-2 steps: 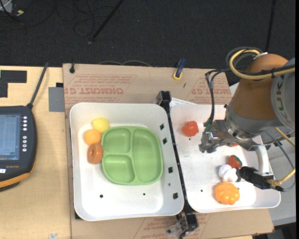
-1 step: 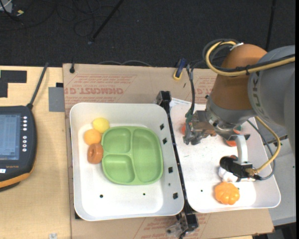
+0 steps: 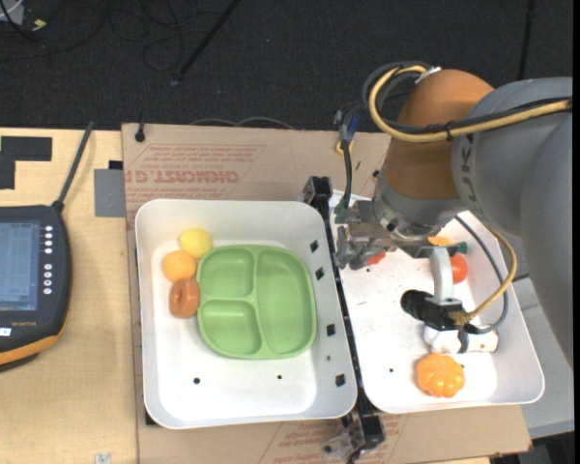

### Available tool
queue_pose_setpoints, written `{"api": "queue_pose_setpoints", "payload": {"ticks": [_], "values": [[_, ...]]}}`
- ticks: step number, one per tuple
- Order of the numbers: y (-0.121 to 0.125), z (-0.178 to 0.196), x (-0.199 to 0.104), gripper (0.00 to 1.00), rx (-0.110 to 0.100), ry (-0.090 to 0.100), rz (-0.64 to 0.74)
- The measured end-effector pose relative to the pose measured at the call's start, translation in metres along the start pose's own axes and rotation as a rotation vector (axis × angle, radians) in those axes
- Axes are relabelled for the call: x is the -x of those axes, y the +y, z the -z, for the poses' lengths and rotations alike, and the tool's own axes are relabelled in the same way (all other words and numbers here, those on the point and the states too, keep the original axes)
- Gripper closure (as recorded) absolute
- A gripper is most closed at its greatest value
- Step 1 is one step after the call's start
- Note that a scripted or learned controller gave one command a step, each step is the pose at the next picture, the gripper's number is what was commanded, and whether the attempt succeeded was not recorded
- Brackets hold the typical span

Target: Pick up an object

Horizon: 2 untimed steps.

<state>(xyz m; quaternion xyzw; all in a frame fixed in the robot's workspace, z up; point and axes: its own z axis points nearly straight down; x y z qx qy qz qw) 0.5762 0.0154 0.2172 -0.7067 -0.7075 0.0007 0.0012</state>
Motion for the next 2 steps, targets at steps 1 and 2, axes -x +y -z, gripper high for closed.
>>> {"api": "queue_pose_setpoints", "payload": {"ticks": [1,2], "values": [[0.0009,0.0205,0.0,1.0,0.0,0.0,-0.001],[-0.007,0.0107,0.0053,1.0,-0.002,-0.001,0.0]]}}
